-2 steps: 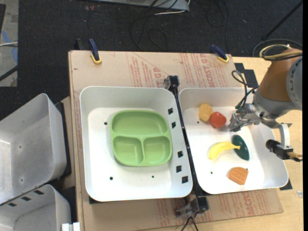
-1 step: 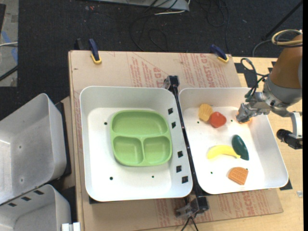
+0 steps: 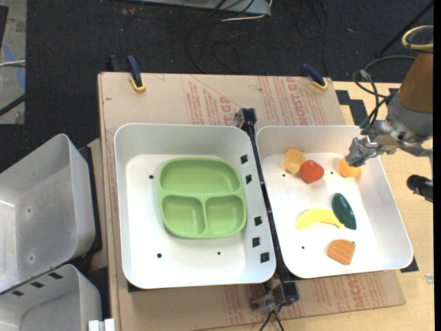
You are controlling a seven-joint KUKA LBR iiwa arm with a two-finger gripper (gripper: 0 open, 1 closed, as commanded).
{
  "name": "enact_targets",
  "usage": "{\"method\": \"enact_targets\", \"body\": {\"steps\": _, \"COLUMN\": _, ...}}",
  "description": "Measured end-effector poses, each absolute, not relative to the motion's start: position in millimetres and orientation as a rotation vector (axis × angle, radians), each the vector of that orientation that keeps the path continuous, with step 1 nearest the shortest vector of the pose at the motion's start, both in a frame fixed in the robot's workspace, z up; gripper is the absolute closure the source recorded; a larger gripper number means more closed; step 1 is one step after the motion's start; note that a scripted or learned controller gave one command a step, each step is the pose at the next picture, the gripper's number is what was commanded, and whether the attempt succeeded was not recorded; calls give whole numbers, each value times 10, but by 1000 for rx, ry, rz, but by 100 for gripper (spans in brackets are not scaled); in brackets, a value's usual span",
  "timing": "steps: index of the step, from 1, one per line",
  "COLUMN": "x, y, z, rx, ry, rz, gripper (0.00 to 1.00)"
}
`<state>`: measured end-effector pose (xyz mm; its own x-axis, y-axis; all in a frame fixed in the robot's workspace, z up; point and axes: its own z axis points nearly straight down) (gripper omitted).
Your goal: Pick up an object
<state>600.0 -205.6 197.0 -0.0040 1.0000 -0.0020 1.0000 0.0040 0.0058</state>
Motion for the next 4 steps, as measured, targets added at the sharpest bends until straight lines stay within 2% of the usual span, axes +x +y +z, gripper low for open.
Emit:
{"method": "enact_targets", "body": {"steps": 1, "x": 6014, "y": -2057, "z": 2383, "rx": 2213, "ry": 2222, "rz": 4, "gripper": 100}}
{"method": "enact_targets", "body": {"steps": 3, "x": 5879, "y": -828, "z": 2237, "rx": 2214, "ry": 2234, "rz": 0, "gripper": 100}}
{"method": "enact_targets", "body": {"steps": 4, "x": 5806, "y": -395, "z": 2261, "rx": 2216, "ry": 2230, "rz": -1, "gripper": 100}}
